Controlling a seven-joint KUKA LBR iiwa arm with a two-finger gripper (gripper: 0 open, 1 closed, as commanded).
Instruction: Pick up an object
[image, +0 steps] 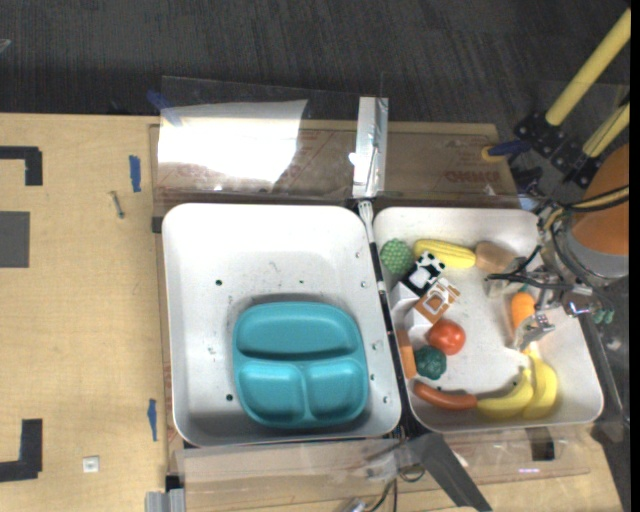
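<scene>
You will find two white bins side by side on the bench. The left bin (190, 300) holds a teal divided plate (298, 362) toward its near edge. The right bin (580, 395) holds a cluster of toy foods: a green ball (396, 254) in the far left corner, a corn cob (446, 255) just beside it, a black-and-white die (429, 269), a tomato (447, 337), a hot dog (443, 398) and a bunch of bananas (525, 392) along the near wall. The gripper (535, 325) hangs at the right side of this bin, just beside an orange carrot (520, 307) and above the bananas. You cannot tell how the tool is set; wiring obscures it.
</scene>
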